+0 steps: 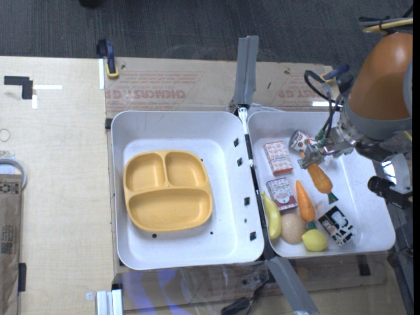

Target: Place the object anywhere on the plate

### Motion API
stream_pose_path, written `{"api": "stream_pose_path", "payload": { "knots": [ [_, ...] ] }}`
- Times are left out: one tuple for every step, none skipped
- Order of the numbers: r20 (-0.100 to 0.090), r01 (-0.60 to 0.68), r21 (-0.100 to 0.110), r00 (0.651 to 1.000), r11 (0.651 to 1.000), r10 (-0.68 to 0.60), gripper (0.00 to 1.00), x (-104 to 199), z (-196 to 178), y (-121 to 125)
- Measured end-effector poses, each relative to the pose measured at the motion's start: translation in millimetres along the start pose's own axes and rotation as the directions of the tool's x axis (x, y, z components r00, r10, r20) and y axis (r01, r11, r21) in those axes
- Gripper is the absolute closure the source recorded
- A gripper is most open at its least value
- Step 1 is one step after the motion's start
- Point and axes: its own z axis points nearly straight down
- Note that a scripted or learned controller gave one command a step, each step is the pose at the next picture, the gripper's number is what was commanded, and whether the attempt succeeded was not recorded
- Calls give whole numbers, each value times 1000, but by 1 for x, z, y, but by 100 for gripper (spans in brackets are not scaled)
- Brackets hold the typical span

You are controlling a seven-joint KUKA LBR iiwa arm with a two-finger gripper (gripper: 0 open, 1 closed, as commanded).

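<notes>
Two shallow white bins sit side by side: the left bin point(121, 195) holds one yellow three-compartment plate point(168, 190), and the right bin point(374, 202) holds the clutter. Counted there: two carrots, two small pink-and-white cartons, one banana point(272, 216), one lemon point(315, 240), one tan egg-shaped item point(293, 229), one black-and-white box point(337, 225) and one small crumpled packet point(299, 140).

The upper carrot point(320, 178) lies just below the gripper point(314, 153), at about 5 o'clock from it; its long axis runs from 11 to 5 o'clock, green end toward 5. The lower carrot point(304, 202) runs nearly 12 to 6, beside the lower carton point(281, 193); the upper carton point(277, 157) lies at 12 o'clock from that one.

The gripper hangs over the right bin's upper middle, arm entering from 3 o'clock. Whether its jaws are spread or closed cannot be told, nor whether they touch the carrot. The plate lies at 9 o'clock, well apart.
</notes>
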Motion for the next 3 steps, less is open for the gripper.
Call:
{"api": "stream_pose_path", "payload": {
  "knots": [
    [-1, 193, 1, 981, 981, -193, 100, 65, -16, 5],
    [-1, 266, 2, 964, 964, -266, 100, 69, -11, -18],
    [-1, 213, 1, 977, 977, -213, 100, 40, 22, -46]
  ]
}}
